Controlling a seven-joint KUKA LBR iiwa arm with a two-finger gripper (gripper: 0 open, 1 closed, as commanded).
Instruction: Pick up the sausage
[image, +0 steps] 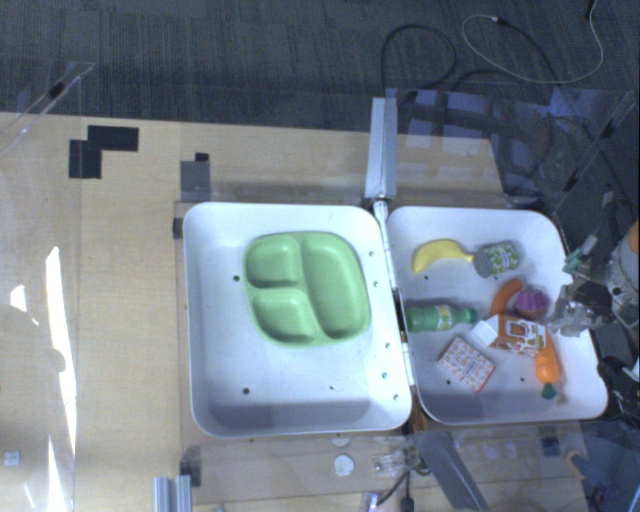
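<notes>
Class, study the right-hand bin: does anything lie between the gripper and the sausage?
Yes. A purple object sits against the sausage on the side facing the gripper, which is at the bin's right wall. An orange-and-white carton lies just below that line.

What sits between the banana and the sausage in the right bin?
In the camera view, a grey-green can lies between the banana and the sausage, nearer the bin's far wall.

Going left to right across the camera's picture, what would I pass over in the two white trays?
Green divided plate → green bottle → banana → checkered packet → grey can → purple ball → carrot → gripper at the right rim.
</notes>
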